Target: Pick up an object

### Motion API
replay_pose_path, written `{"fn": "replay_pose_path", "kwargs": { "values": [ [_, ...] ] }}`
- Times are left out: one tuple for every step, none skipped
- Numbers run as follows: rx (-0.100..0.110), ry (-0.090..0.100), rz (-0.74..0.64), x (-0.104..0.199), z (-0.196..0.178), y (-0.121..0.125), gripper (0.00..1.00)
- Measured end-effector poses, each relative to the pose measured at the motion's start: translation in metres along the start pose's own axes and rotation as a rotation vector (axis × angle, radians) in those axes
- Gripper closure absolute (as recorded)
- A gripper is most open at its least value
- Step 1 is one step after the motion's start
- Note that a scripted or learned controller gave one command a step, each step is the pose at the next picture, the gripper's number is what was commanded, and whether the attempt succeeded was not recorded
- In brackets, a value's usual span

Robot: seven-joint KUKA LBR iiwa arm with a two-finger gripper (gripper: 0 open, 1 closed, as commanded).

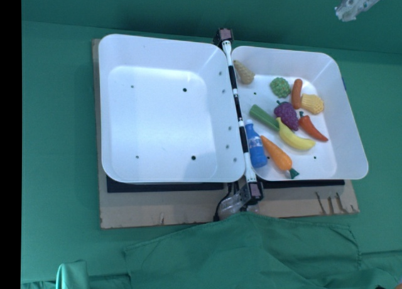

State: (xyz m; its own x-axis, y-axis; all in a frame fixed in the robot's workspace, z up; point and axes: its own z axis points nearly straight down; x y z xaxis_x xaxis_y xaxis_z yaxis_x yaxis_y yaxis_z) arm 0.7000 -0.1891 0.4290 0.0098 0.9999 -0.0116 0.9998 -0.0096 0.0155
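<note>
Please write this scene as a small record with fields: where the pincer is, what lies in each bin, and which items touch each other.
pincer: top right corner, above the green cloth, outside both bins
left bin: white, small dark holes in its floor
right bin: white, holds the toy foods and the bottle
items: blue bottle, carrot, banana, purple grapes, red pepper, corn, broccoli, green stalk
touching: grapes lie against banana; bottle lies at the divider
task state: nothing picked up yet
</note>
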Motion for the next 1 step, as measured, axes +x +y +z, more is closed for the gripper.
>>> {"fn": "replay_pose_path", "kwargs": {
  "values": [
    [-0.007,-0.005,0.003,-0.0009,-0.0151,0.0003,1.00]
  ]
}}
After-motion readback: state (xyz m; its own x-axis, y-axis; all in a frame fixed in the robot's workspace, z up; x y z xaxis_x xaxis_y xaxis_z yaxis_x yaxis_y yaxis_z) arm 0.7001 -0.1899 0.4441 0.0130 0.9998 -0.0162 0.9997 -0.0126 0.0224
